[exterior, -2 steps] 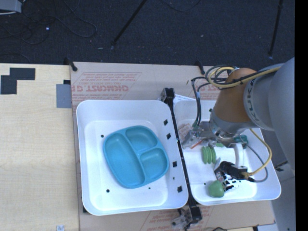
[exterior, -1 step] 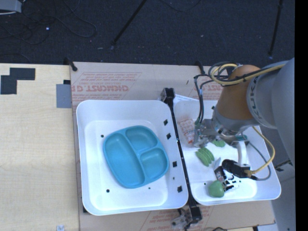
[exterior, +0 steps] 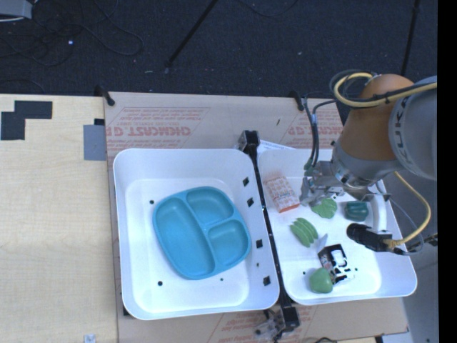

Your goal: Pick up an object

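My gripper [exterior: 314, 194] hangs low over the back of the right bin [exterior: 396, 286], under the grey arm with the orange band. A small green object [exterior: 325, 208] lies just beside and below its tip; whether they touch is unclear. A ribbed green piece [exterior: 305, 231] lies a little nearer the front. Left of the gripper rests a red and white packet [exterior: 280, 194]. A teal object [exterior: 355, 209] sits to the right, partly under the wrist. At the bin's front are a green ball [exterior: 321, 281] and a black and white item [exterior: 334, 256].
The left bin [exterior: 136, 191] holds a blue divided plate [exterior: 201, 230]. A black divider [exterior: 258, 213] runs between the two bins. Cardboard lies under the bins, with pale bench surface to the left.
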